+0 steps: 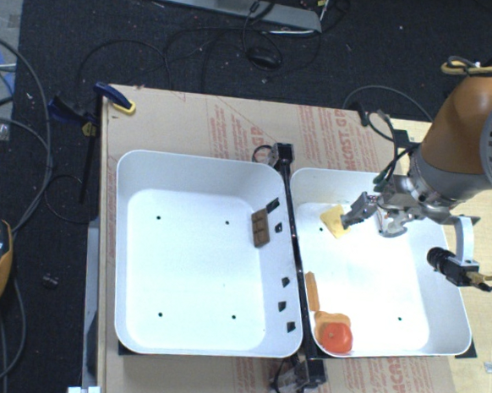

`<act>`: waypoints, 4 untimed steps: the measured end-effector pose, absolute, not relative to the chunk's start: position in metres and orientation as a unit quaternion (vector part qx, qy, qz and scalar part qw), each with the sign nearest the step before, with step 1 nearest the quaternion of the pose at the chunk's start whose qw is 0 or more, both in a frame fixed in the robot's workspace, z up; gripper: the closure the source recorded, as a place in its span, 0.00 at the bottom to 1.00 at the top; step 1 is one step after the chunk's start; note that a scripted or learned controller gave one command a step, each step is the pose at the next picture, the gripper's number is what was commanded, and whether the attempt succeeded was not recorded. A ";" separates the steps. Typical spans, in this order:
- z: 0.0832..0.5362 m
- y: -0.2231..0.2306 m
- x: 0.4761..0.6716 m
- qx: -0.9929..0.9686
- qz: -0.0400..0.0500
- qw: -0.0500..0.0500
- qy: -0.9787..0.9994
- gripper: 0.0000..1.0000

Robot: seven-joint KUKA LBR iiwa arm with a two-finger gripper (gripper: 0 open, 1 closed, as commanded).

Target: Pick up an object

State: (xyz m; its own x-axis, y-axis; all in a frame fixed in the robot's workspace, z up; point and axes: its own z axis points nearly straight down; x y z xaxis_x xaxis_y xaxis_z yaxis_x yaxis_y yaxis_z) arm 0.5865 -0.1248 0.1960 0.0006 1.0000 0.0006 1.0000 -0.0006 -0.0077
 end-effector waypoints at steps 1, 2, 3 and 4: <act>0.200 -0.125 0.588 -0.707 0.000 0.000 -0.707 0.00; 0.158 -0.124 0.587 -0.707 0.001 0.001 -0.707 0.00; 0.096 -0.121 0.589 -0.707 0.002 0.002 -0.707 0.00; 0.092 -0.121 0.589 -0.707 0.000 0.000 -0.707 0.00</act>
